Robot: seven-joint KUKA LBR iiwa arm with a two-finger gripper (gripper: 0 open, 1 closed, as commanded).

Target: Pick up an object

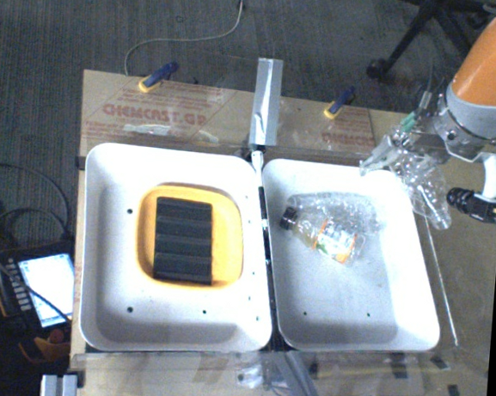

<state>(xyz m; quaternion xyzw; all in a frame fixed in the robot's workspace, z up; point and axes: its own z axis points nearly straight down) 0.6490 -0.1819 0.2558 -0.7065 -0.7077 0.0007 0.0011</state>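
Two shallow white bins side by side on a bench. In the left bin (pixel 105 249), a yellow tray (pixel 147 236) holding a black ridged block (pixel 184 241). In the right bin (pixel 393 309), a crumpled clear plastic bottle (pixel 330 224) lying on its side, dark cap toward the left. Gripper (pixel 407 159) raised above the right bin's far right corner, well apart from the bottle; grip state impossible to tell.

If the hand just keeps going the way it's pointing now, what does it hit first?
The hand hangs over the right bin's far right corner, pointing down and leftward. Going on, it would probably meet that rim or the floor just inside it, before reaching the crumpled plastic bottle. Depth is unclear from this one view.
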